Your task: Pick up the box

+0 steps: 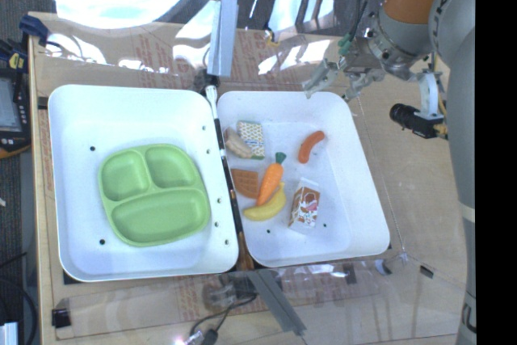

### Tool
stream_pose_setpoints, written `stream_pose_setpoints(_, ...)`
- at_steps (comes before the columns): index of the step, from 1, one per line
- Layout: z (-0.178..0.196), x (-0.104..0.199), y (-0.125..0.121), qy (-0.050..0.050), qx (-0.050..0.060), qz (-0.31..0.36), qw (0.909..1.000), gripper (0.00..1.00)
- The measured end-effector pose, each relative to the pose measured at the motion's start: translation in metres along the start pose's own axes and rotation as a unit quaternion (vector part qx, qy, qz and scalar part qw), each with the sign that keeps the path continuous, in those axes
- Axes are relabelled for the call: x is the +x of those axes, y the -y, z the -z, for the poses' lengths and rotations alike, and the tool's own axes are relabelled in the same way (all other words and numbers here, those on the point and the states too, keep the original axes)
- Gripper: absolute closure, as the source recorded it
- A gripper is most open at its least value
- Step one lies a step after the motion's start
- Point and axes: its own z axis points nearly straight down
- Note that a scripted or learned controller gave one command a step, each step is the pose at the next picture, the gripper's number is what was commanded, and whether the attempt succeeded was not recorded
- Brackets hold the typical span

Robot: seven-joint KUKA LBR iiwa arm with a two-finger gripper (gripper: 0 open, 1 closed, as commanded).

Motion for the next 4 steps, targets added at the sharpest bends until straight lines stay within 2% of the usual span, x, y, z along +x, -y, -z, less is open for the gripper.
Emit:
stream_pose_setpoints(1, -0.103, 0.077, 0.005, -0.001, 0.001, -0.075, 0.9972, 0.00)
stream_pose_setpoints(2, -0.175, 0.088, -0.008, 0.000, -0.002, -0.006, 1.0000, 0.00)
stream_pose_setpoints(3, -0.165, 0.090, -0.009, -0.001, -0.002, -0.005, 1.0000, 1.00)
stream_pose_setpoints(4, -0.165, 0.090, -0.009, -0.001, -0.002, -0.005, 1.0000, 0.00)
